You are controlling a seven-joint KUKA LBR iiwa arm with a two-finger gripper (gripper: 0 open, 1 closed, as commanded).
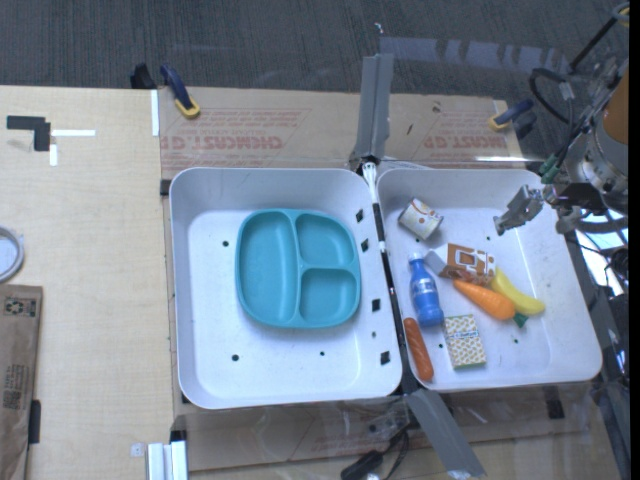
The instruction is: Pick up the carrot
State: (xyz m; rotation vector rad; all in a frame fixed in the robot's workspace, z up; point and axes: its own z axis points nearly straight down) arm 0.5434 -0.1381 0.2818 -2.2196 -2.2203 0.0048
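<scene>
Camera view: two white bins are seen side by side. In the right bin (560, 368) the carrot (485, 298) is laid slantwise near centre, leaf end toward 4 o'clock, touched by a banana (520, 295) along its 2 o'clock side and by a snack box (470, 261) at 11 o'clock. A blue bottle (425, 293) is stood at its 9 o'clock, a hot dog (418, 348) at 7 o'clock. The gripper (520, 208) is held at 1 o'clock of the carrot, apart from it and carrying nothing; whether it is spread or clenched cannot be told. The clutter is judged to leave little finger room. In the left bin (190, 298) a teal divided plate (298, 268) is set centrally.
</scene>
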